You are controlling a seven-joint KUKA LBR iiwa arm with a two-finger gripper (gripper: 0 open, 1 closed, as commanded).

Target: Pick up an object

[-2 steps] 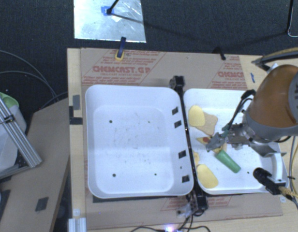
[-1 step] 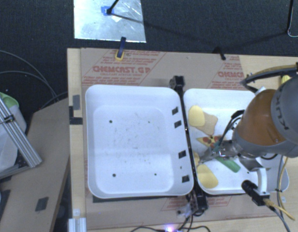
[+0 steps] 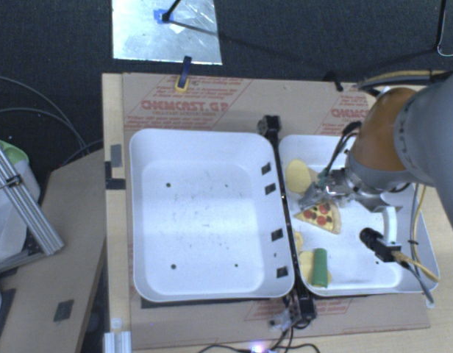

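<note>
Gripper (image 3: pixel 320 194): low inside the right bin (image 3: pixel 359 274), near its left wall. Angle too steep to read the tip, so I cannot tell whether it is spread or closed. Nothing seen held in it.

Directly below the tip in the view: toy pizza slice (image 3: pixel 322 216), flat on the bin floor, crust edge towards the tip. Tip and crust overlap in the view; real contact not resolvable.

Just up-left of the tip: rounded yellow piece (image 3: pixel 298 173), near but apart from the tip.

Further below, past the pizza slice: small yellow bit (image 3: pixel 298 237) by the bin wall, then a green cylinder (image 3: pixel 319 267) lying touching a pale yellow piece (image 3: pixel 307 265).

Arm (image 3: pixel 425 134) with orange band (image 3: pixel 377 131) extends up-right of the tip.

Well left of the tip: left bin (image 3: pixel 204 219). Both bins sit on printed cardboard (image 3: pixel 212 98).
</note>
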